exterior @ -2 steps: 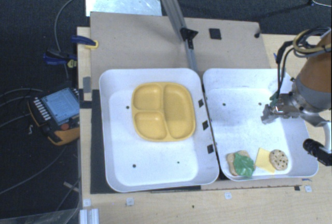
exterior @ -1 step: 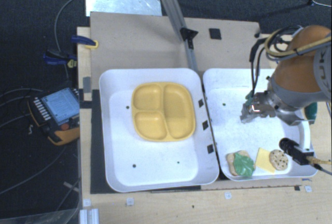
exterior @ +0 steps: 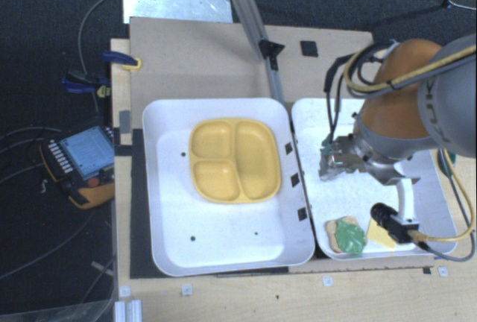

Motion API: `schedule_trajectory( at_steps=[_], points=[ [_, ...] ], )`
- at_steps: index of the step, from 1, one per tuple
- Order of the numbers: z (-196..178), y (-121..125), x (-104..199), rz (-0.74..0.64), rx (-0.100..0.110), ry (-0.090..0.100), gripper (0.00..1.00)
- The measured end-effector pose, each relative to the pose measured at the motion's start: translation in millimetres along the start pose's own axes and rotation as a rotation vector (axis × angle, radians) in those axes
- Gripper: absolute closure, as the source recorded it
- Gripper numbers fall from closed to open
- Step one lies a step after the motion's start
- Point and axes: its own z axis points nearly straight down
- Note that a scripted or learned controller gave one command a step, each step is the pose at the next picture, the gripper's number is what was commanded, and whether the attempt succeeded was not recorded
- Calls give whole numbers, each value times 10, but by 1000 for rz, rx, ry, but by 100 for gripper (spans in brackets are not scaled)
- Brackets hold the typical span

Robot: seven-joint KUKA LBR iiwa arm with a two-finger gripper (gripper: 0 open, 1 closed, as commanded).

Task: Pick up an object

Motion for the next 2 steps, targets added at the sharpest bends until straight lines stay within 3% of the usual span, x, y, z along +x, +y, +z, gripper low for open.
schedule_trajectory(
  at_steps=[2],
  points=[
    [-225, 163, 1150, -1, -3, 1, 100]
  ],
)
